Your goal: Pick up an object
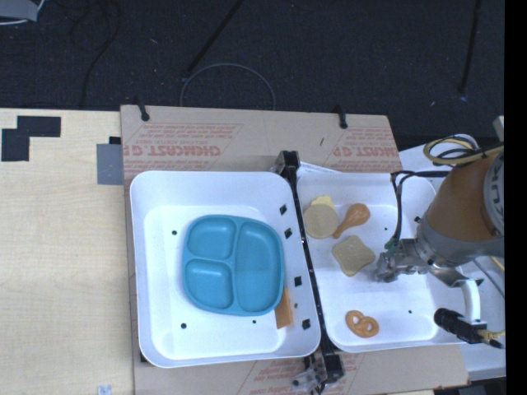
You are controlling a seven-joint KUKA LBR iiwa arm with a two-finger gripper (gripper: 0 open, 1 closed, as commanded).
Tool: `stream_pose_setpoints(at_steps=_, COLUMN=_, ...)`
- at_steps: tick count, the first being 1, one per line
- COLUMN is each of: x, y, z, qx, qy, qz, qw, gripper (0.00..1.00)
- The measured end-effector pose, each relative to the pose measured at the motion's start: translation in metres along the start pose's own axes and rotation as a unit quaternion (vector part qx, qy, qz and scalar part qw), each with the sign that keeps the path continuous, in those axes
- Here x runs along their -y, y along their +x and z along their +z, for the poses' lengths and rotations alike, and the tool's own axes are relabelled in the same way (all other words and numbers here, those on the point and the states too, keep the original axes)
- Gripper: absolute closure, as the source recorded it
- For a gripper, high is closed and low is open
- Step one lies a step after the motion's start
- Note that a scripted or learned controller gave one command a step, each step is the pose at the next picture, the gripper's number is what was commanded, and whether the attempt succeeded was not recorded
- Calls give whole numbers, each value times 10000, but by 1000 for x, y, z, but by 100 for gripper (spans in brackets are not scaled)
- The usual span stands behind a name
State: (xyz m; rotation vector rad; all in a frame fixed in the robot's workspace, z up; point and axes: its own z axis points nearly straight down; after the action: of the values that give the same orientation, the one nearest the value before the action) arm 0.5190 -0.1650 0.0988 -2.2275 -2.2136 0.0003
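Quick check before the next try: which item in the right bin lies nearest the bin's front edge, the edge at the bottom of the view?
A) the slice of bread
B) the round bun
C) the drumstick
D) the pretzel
D: the pretzel lies alone near the front wall of the right bin, while the slice of bread, drumstick and round bun all sit farther back.
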Motion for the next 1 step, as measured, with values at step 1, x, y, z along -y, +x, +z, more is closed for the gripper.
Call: stream_pose_setpoints(at_steps=1, x=3, y=-8, z=-59, qx=8, qy=-17, qz=0, qw=10000, gripper=100)
